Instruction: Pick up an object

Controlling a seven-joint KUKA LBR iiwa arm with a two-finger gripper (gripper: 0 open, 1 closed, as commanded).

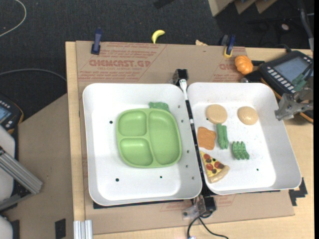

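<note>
The gripper point(291, 106) sits at three o'clock, over the right bin's point(279, 180) outer rim; whether it is clenched or released cannot be told, and nothing shows in it. Nearest lies a tan cookie point(247, 115), clear of it.

A robotics lab test station.

A cardboard sheet point(124, 59) is clamped to the desk point(309, 148) with blue clips point(96, 41), two white bins point(99, 173) hold toy food point(215, 166), a handheld control pad point(286, 71) lies at the right, and cables point(15, 14) trail over dark carpet point(75, 9).
</note>
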